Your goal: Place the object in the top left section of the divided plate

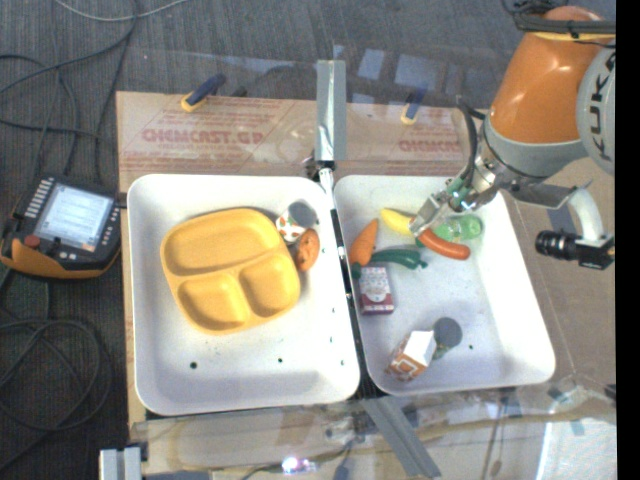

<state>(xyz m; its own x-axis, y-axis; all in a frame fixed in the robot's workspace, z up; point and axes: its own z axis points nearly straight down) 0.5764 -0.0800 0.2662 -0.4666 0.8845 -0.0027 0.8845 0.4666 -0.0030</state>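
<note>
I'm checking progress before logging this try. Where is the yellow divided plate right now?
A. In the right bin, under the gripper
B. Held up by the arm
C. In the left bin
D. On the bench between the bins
C: the yellow divided plate rests flat on the floor of the left bin, while the gripper hangs over the right bin among the toy foods.

Red "CHEMCAST GP" print on the protective sheet [205, 136] behind the bins

Arm [560, 88] cut off at right edge

divided plate [232, 268] sections bare, toys [300, 236] crowding right rim
</note>
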